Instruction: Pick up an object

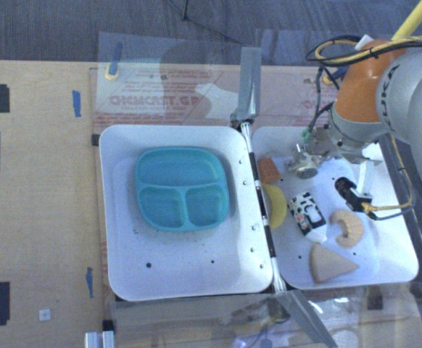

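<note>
My gripper (303, 162) hangs low over the back left part of the right bin (392, 267), with the grey arm and its orange band behind it at the upper right. Just left of the gripper lies a small orange-brown block (270, 170). In front of that block rests a yellow curved piece (274, 204) against the bin's left wall. A black-and-white patterned item (307, 212) lies in the bin's middle. Near the front sit a tan curved piece (349, 228) and a tan wedge (331, 262).
The left bin (124, 267) holds a teal divided plate (183, 188). A grey metal post (249, 85) stands behind the divider between the bins. Clear plastic sheeting covers the bench behind the bins. Blue tape marks dot the wooden bench on the left.
</note>
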